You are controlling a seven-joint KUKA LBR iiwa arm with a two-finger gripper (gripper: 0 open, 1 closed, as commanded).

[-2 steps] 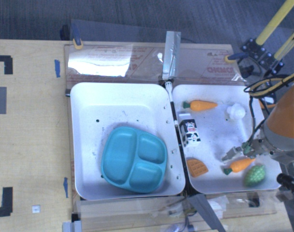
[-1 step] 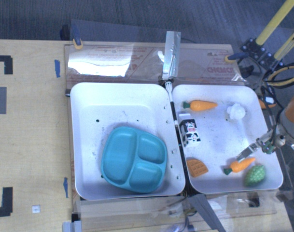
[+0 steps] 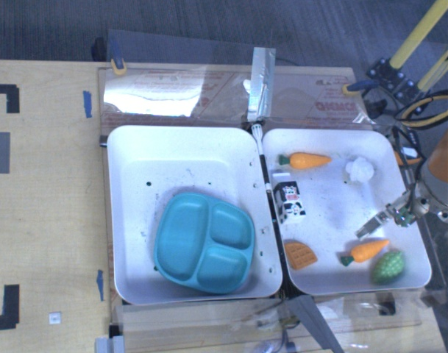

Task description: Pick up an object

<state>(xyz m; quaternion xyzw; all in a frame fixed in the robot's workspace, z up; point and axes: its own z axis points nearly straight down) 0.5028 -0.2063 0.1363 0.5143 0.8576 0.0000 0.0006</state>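
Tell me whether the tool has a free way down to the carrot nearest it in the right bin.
Probably yes: the tool sits just above that carrot, nothing between them; the green ball crowds its far side.

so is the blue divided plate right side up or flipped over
Right side up: the blue divided plate in the left bin shows its three recessed compartments facing the camera, with nothing in them.

From my remote feed the scene is evenly and brightly lit from overhead, with white glare on the clear panel (image 3: 154,94) behind the bins, soft shadow under the blue tray (image 3: 205,243), and slightly grainy, soft detail.
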